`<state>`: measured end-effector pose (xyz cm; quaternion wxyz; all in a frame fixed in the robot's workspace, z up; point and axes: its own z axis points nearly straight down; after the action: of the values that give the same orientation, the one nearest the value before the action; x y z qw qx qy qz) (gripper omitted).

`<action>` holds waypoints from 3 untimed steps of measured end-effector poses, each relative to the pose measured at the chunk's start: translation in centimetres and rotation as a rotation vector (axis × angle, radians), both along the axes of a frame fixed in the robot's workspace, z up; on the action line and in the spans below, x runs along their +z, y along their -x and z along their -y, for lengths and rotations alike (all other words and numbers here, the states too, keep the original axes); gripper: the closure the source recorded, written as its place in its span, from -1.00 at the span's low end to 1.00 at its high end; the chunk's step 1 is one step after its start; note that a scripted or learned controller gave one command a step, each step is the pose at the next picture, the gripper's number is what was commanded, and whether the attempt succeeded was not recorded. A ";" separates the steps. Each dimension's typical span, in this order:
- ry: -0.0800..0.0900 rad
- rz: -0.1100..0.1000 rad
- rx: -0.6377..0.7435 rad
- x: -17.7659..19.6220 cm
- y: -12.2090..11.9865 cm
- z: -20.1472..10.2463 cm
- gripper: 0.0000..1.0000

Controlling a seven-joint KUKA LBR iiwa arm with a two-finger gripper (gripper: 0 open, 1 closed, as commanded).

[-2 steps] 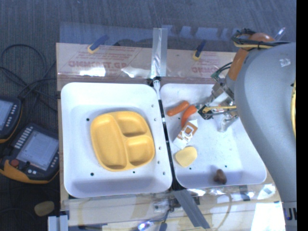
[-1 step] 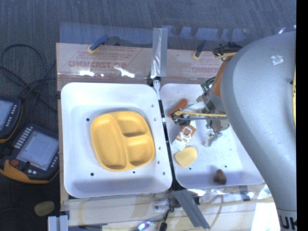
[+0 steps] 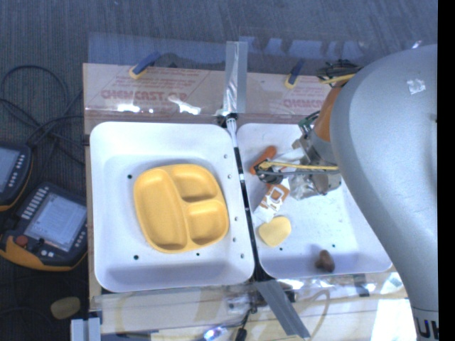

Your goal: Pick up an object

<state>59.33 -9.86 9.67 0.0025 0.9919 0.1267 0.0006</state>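
Nearest the camera, at the lower edge of the right bin (image 3: 370,258), sits a small brown lump (image 3: 325,261), well apart from the arm's working end. A little farther in lies a pale yellow heart-shaped piece (image 3: 274,231), flat on the bin floor near the divider between the two bins. Just beyond it is a small white and orange packet (image 3: 273,197), tilted, almost touching the heart-shaped piece's upper edge.

Farther still, across the middle of the right bin, a thin yellow stick (image 3: 295,165) lies with its long axis running left to right, its right end reaching under the gripper (image 3: 318,178). Beside its left end is an orange carrot-shaped toy (image 3: 260,160), angled toward the far corner.

The gripper hangs low over the bin at the right end of the stick, with the grey arm (image 3: 387,169) filling the right side. Clutter and the wrist hide the fingers, so whether they are spread or pressed together cannot be told, nor whether they hold anything. The closest candidates, the stick and the packet, lie to the gripper's left in the view.

The left bin (image 3: 114,190) holds a yellow divided tray (image 3: 181,206).
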 end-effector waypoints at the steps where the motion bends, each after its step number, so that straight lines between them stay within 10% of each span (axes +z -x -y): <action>1: -0.004 0.004 -0.045 -0.7 -4.5 1.5 1.00; 2: -0.003 -0.008 -0.047 6.4 -5.6 1.6 1.00; 3: -0.002 0.004 -0.046 -0.7 -6.4 2.1 1.00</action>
<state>65.77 -11.95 8.96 0.0018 0.9946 0.1038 0.0025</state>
